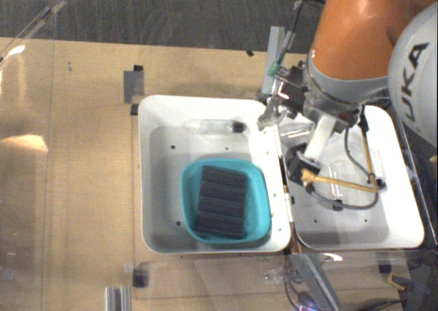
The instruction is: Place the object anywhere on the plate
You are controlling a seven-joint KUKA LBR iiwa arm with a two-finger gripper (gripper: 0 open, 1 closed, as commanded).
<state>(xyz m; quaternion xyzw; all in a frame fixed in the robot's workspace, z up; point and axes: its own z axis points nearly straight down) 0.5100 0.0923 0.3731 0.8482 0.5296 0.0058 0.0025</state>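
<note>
**Camera view: dark block on the plate, gripper up at the bins' shared rim**

Camera view shows the dark ribbed block (220, 200) lying flat on the teal plate (189, 183), within the plate's raised edge and turned slightly off square to it. The plate sits in the lower middle of the left bin (145, 166), close to that bin's lower wall.

The gripper (274, 109) hangs at the upper centre of the frame, over the rim where the two bins meet. It is up and to the right of the block and well apart from it, touching neither block nor plate. Nothing shows between its tips. Whether it is open or closed cannot be told, because the grey and orange arm (363, 22) and the wrist hardware crowd that spot.

A clear tube with a dark cap (217, 126) lies along the upper floor of the left bin, its capped end pointing right. It lies just left of the gripper, between the gripper's height and the plate's upper edge, apart from the plate.

The arm covers much of the right bin (404, 234), whose lower floor shows bare white. Both bins rest on the pale wooden bench (68, 166).
</note>
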